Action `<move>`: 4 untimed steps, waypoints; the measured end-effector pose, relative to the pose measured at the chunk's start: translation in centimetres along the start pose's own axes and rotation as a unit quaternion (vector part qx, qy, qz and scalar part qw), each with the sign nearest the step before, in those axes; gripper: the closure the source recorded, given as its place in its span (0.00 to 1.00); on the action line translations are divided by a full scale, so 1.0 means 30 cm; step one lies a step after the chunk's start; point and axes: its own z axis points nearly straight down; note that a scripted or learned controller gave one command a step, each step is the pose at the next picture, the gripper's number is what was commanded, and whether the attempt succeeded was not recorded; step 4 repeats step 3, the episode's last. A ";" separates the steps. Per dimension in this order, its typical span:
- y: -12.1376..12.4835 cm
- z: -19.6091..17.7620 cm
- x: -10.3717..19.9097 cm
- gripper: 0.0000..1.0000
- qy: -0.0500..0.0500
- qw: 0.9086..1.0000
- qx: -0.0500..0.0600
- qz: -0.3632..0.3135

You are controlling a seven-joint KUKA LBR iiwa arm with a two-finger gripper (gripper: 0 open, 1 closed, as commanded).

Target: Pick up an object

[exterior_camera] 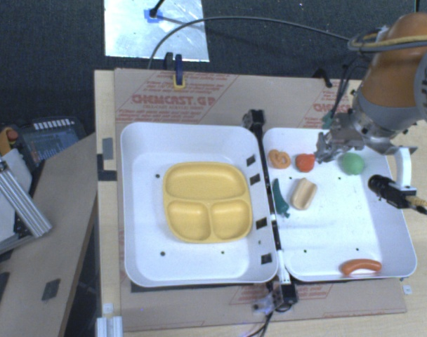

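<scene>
The tool [329, 148] hangs over the far part of the right bin [389, 251]. The red tomato [305, 162] lies just beside its tip, on the left; the green ball [352, 163] lies just right. The tool's opening state cannot be told.

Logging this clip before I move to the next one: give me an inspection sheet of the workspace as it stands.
Surface: two white bins side by side, left bin, right bin, on a board.
Job's things: in the right bin, orange ring-shaped piece, red ball, green ball, tan bun, teal stick, orange sausage.
Clutter: yellow divided tray in the left bin.
Grippers: pincer over the right bin's far edge, between the red and green balls; nothing seen held.
Cables: black cable across the dark floor.
Surroundings: metal sheet beyond the bench.
</scene>
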 end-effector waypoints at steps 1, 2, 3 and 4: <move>0.011 0.047 0.171 1.00 0.001 1.000 0.001 0.000; 0.023 0.037 0.339 1.00 0.001 1.000 0.000 -0.001; 0.081 0.052 0.544 1.00 0.001 1.000 0.000 -0.001; 0.081 0.052 0.544 1.00 0.001 1.000 0.000 -0.001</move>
